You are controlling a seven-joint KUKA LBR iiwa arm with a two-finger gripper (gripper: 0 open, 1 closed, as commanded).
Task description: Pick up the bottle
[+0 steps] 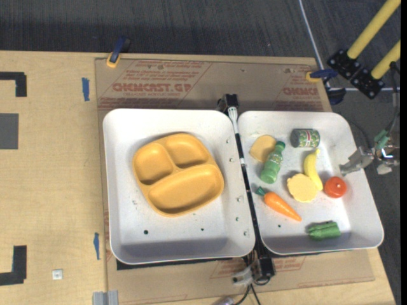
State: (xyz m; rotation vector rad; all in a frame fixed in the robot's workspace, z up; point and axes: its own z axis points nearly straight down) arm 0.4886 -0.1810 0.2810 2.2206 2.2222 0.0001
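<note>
The bottle (272, 163) is green with a pale label and a green cap. It lies tilted in the left part of the right bin (365, 224), with its cap pointing to the far right. My gripper (361, 159) is at the right rim of that bin, just above the red tomato (335, 187). It is well to the right of the bottle and nothing shows in it. Little of the gripper can be seen at the frame's right edge.
Around the bottle lie an orange-yellow lump (261, 147), a green can (304, 138), a banana (311, 166), a yellow round piece (302, 188), a carrot (281, 205) and a green vegetable (323, 230). The left bin (121, 234) holds a yellow divided plate (178, 172).
</note>
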